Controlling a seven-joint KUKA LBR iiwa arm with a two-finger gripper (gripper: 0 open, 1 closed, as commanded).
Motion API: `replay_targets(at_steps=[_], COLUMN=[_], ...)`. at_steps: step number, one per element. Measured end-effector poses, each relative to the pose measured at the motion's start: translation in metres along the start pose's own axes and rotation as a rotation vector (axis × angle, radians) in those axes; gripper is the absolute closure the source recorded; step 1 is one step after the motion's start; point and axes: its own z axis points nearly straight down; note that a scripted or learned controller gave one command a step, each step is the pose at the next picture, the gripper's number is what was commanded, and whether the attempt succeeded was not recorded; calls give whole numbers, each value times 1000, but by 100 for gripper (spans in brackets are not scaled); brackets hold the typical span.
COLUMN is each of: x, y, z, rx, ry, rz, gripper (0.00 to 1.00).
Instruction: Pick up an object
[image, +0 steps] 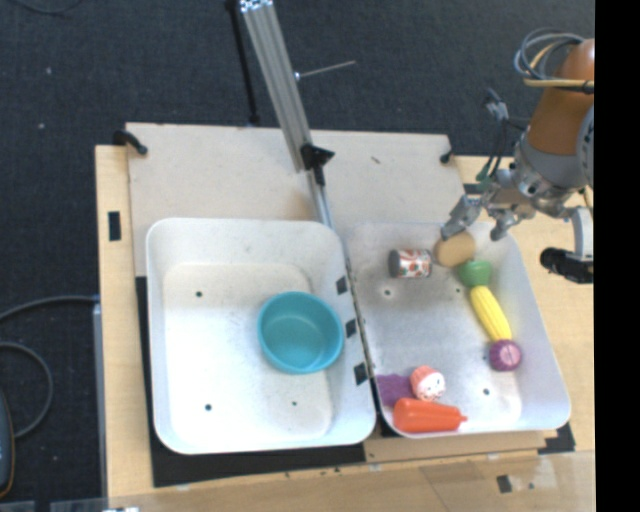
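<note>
Trouble could come from crowding: the fingers (478, 222) hang at the right bin's (545, 395) far edge, spread and holding nothing, beside a tan ball (455, 251) that touches a green piece (476, 271) and could roll off.

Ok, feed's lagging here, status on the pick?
Gripper at right bin's far edge, over tan round object. No grasp confirmed. Small can and corn close by.

A robotics lab; bench (220, 175) with bins (170, 250), metal camera pole (280, 80).
</note>
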Motion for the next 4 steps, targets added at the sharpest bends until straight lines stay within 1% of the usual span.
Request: replay_targets(at_steps=[1, 2, 3, 4], x=[-1, 3, 1, 0], y=[0, 1, 4, 5], z=[0, 43, 75, 82], rx=[1, 3, -14, -10], ry=[-2, 0, -3, -2], rz=[-1, -2, -2, 4], gripper=[0, 0, 0, 0])
